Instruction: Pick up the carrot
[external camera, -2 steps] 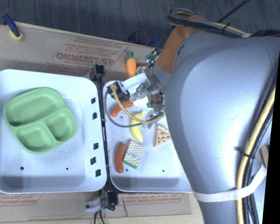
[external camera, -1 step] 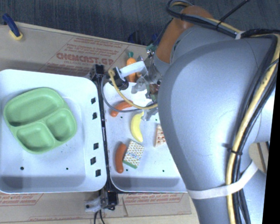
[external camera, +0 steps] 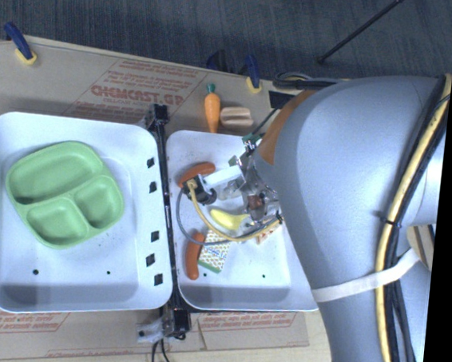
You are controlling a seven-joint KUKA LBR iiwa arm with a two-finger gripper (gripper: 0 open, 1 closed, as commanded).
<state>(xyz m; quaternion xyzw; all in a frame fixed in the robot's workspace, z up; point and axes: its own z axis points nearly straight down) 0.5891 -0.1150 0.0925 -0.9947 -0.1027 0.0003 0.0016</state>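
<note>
The carrot (external camera: 210, 111), orange with a green top, lies on the cardboard just behind the right bin (external camera: 279, 290), outside it. The gripper (external camera: 249, 203) hangs low over the middle of the right bin, well in front of the carrot and apart from it. A yellow banana-like piece (external camera: 224, 217) lies right beside the gripper. The grey arm covers the bin's right side.
A tan block (external camera: 236, 118) sits right of the carrot. The right bin also holds two sausages (external camera: 197, 171) (external camera: 193, 258) and a patterned card (external camera: 215, 254). A green divided plate (external camera: 64, 193) lies in the left bin (external camera: 6, 286).
</note>
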